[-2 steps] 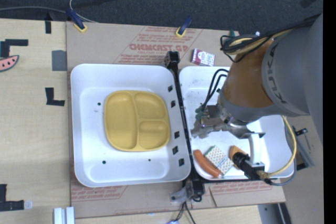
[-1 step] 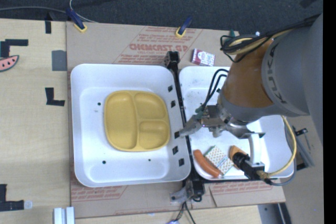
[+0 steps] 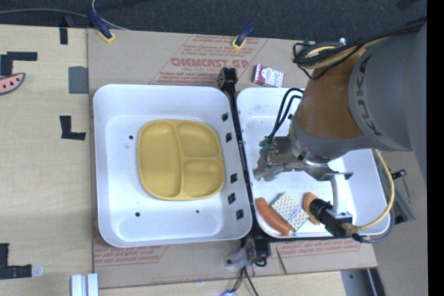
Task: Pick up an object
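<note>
The left bin [image 3: 111,149] holds a yellow three-compartment plate [image 3: 182,159] of smooth moulded plastic. It lies flat in the middle, so it likely offers little edge to pinch. In the right bin [image 3: 260,111] the tool [image 3: 267,166] hangs over bare floor; I cannot tell whether it is spread or pressed together. Nearer, against the near wall, a glossy rounded sausage [image 3: 272,216] touches a checkered packet [image 3: 290,210], the likeliest picks.
</note>
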`<action>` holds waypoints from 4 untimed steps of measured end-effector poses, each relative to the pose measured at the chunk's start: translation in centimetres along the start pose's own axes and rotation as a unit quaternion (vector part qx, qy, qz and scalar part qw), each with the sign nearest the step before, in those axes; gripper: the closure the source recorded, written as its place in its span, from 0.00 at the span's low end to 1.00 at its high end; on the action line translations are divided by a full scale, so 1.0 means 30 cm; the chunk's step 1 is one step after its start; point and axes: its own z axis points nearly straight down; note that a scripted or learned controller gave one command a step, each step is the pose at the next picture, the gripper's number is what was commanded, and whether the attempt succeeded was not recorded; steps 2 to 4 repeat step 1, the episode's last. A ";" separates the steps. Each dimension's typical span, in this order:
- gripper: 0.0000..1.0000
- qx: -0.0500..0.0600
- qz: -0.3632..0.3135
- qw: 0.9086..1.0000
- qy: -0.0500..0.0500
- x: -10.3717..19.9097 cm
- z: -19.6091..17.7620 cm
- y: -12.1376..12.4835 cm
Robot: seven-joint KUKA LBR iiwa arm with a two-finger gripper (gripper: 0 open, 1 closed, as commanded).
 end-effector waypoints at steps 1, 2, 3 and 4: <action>0.00 0.000 0.000 1.000 0.000 0.000 0.000 0.000; 0.00 0.000 0.000 1.000 0.000 0.000 0.000 0.000; 0.00 0.000 0.000 1.000 0.000 0.000 0.000 0.000; 0.00 0.000 0.000 1.000 0.000 0.000 0.000 0.000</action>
